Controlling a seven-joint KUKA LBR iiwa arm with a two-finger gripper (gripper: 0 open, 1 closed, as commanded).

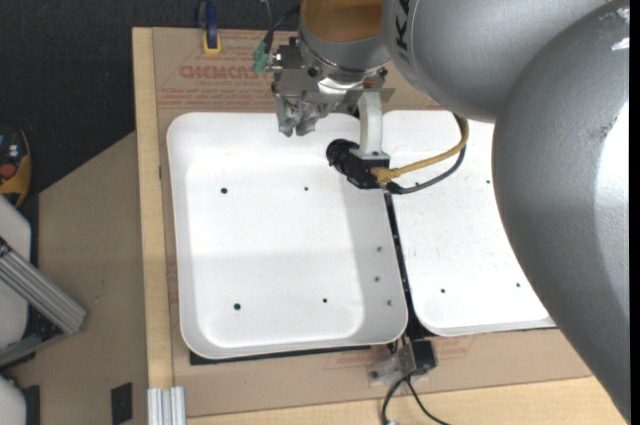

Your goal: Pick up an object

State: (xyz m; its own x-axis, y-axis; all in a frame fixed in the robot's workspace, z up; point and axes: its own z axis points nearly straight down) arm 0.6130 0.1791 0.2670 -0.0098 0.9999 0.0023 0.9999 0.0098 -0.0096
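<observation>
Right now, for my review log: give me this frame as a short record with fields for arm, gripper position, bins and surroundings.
arm: grey with orange band, reaching in from the right
gripper: over the far edge of the left bin
left bin: white, small dark dots on its floor
right bin: white, partly covered by the arm
bench: brown board under both bins
cable: yellowish, looping over the bins' divide

A tan cardboard-covered worktop [150, 213] with red lettering sits against dark carpeted floor [90, 23]. A blue clamp [209, 25] grips its far edge; aluminium framing [40, 293] lies at left.
</observation>
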